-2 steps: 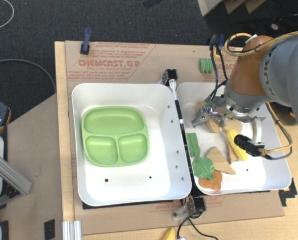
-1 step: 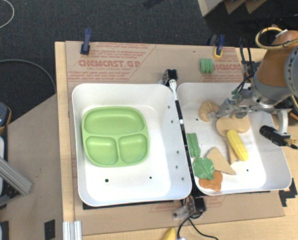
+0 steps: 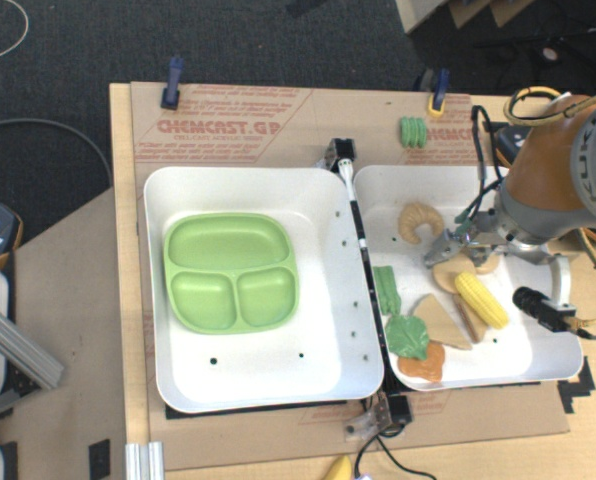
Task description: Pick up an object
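The gripper [image 3: 448, 250] sits low in the right bin [image 3: 538, 368], at ten o'clock of the corn [image 3: 481, 300] and five o'clock of the tan ring [image 3: 419, 221], apparently seeking a grasp; its fingers' spread I cannot tell.

Grey arm [image 3: 538, 213], orange band, blk cables, metal gripper [image 3: 446, 249].

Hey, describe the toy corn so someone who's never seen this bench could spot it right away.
Look in the right-hand white bin, the one the arm reaches into. Near its middle, just below the gripper, lies the corn cob, slanting across a tan wedge-shaped piece. It is the only bright yellow, bumpy item there; its neighbours are tan, green or orange.
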